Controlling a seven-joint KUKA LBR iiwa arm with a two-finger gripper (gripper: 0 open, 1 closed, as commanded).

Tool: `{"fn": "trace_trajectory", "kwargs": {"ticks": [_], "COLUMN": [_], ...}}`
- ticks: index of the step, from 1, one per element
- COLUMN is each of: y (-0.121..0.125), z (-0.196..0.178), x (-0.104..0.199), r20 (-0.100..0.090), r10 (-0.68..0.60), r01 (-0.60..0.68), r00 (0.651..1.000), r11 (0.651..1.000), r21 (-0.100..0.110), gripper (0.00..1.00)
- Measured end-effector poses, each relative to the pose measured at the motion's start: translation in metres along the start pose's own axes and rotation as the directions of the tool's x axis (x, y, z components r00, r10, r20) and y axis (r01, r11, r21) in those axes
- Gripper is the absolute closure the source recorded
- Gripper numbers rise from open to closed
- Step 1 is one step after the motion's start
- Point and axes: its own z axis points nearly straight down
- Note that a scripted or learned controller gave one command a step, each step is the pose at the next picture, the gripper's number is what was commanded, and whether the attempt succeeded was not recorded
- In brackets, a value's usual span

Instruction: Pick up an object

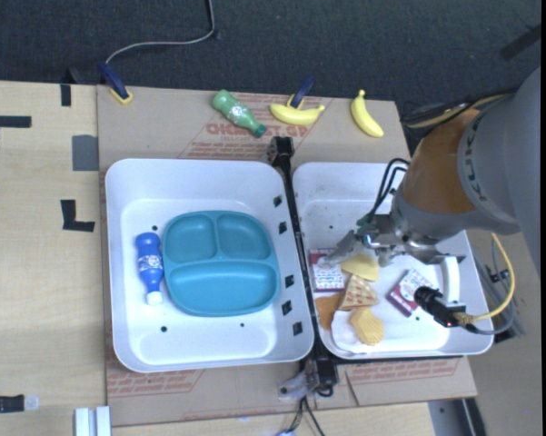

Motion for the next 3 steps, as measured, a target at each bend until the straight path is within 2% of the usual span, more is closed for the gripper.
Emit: {"fn": "trace_trajectory", "kwargs": {"ticks": [1,2,3], "y": [0.047,0.096,0.066], "z": [0.036,0.037,0.036], "x": [0.002,0.002,-0.004], "r20": [0.002,0.003,0.003], "r10": [0.001,0.001,0.002], "r01": [-0.001,-0.001,-0.002], "r00": [1.0,1.0,1.0], "r11": [1.0,1.0,1.0], "r21": [-0.008,-0.005,-0.005], "gripper": [0.0,0.0,0.0]}}
